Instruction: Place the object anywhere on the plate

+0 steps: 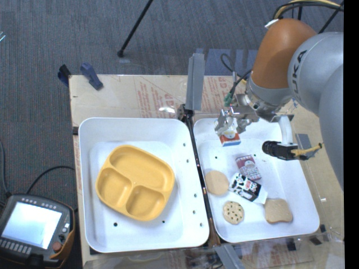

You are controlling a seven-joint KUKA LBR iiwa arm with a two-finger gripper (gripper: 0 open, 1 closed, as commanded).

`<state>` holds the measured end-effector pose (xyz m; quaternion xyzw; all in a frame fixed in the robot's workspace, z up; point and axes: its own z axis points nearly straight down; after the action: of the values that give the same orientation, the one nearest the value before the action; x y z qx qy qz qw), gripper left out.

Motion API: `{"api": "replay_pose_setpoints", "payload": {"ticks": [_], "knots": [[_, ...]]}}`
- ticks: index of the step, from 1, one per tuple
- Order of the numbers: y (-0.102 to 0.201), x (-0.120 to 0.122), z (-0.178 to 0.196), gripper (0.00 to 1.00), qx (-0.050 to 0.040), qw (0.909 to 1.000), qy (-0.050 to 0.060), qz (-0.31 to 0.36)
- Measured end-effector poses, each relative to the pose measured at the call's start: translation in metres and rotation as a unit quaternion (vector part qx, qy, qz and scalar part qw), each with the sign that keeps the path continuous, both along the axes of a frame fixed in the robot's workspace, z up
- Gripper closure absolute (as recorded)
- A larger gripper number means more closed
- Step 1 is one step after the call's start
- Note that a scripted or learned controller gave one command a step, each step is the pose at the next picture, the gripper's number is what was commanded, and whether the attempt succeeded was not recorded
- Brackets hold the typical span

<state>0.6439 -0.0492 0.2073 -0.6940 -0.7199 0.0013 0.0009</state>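
A yellow plate with three compartments lies in the left white bin. My gripper hangs over the far left corner of the right bin. A small red, white and blue carton with an orange top sits between its fingers, at or just above the bin floor. The gripper is shut on it. The plate is well to the left, across the wall between the bins.
The right bin also holds a red-and-white packet, a black-and-white carton, a plain round cookie, a chocolate-chip cookie and a toast slice. A black handle juts out beside the wrist.
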Motion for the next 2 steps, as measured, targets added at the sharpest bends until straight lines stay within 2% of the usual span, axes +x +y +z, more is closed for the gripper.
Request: {"api": "replay_pose_setpoints", "payload": {"ticks": [1, 2], "knots": [[0.092, -0.026, -0.022, 1.00, 0.0012, 1.0000, 0.002, -0.001], [0.187, -0.046, -0.084, 1.00, 0.0004, 0.9999, 0.004, 0.012]]}}
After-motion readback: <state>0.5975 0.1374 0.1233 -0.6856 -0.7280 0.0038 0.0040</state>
